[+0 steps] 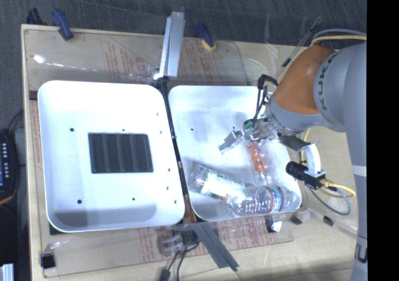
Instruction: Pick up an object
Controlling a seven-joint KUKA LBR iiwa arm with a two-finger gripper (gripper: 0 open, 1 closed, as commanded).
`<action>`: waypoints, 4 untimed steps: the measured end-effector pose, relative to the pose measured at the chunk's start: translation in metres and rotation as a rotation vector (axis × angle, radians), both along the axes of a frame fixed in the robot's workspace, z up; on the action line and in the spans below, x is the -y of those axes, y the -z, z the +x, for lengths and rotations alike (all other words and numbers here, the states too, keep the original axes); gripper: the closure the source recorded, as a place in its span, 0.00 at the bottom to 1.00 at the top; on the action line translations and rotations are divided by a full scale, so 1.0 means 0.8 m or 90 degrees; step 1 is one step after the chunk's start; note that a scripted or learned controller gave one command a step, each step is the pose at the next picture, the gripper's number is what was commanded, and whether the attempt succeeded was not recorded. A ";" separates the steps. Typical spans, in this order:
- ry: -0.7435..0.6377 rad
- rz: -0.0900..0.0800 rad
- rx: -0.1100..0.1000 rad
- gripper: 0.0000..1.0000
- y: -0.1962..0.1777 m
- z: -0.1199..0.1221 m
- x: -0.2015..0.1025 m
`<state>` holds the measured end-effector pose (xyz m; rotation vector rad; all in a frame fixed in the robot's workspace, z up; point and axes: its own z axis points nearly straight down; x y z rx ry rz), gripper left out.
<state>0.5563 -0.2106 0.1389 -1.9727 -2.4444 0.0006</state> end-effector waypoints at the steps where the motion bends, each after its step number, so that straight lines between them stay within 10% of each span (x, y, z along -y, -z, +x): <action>1: 0.000 0.000 0.000 0.00 0.000 0.000 0.000; 2: -0.098 0.000 0.000 0.00 0.013 0.078 -0.056; 3: 0.019 0.001 -0.001 0.00 0.058 0.061 -0.052; 4: 0.022 -0.001 0.002 0.00 -0.057 0.116 -0.005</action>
